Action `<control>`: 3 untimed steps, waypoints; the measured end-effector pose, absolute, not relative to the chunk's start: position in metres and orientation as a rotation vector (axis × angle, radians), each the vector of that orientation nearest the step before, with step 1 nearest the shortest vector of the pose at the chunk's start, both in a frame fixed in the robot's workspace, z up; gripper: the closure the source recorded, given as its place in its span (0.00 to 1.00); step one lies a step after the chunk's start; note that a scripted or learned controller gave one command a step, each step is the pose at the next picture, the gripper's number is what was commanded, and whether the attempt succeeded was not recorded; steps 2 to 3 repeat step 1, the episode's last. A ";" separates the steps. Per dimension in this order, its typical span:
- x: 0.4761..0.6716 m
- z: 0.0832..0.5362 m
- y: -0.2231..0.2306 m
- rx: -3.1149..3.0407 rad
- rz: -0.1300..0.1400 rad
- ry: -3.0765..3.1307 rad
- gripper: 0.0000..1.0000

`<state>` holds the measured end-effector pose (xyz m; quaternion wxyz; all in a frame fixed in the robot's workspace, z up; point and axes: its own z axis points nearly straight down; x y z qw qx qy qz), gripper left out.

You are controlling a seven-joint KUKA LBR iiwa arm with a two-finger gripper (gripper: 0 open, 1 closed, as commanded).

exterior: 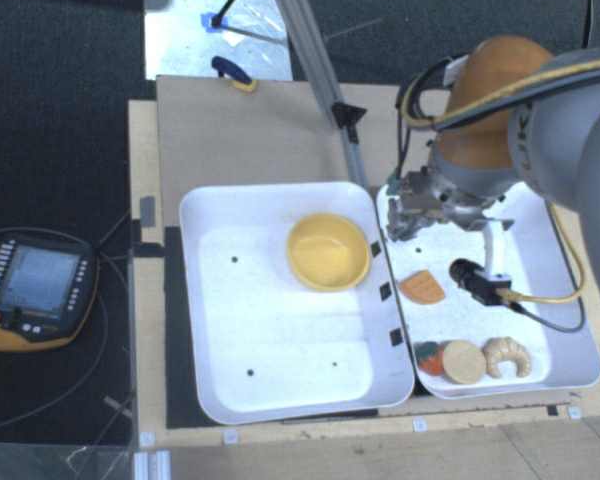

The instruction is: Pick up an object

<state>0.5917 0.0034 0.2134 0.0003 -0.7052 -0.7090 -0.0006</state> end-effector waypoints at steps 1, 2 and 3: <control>0.578 0.219 0.053 -2.217 -0.003 -2.226 1.00; 0.578 0.219 0.053 -2.217 -0.003 -2.226 1.00; 0.578 0.219 0.053 -2.217 -0.003 -2.226 1.00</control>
